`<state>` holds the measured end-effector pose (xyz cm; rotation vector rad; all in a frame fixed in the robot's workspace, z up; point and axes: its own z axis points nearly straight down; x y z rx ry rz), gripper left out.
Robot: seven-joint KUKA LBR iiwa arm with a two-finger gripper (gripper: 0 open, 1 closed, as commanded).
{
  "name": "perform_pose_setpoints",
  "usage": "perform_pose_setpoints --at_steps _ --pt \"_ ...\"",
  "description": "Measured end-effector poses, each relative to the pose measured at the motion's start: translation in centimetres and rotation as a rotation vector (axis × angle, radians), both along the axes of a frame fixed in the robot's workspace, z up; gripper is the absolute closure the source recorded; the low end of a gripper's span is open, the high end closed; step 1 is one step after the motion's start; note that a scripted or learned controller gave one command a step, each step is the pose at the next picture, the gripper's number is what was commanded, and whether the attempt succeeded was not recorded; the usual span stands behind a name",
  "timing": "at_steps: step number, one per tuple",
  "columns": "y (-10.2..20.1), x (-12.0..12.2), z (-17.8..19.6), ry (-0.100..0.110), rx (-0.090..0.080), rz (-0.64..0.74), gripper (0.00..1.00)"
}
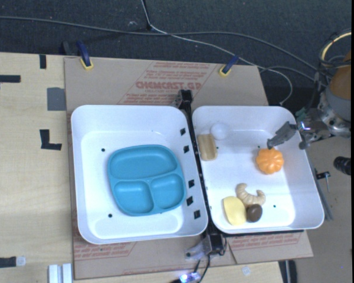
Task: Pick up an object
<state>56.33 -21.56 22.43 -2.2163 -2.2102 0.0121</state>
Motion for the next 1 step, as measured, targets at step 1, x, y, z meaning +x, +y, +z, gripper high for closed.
perform_pose_setpoints --at_steps 1 --pt "0.05 0.29 0.73 -0.012 -0.003 0.004 0.00"
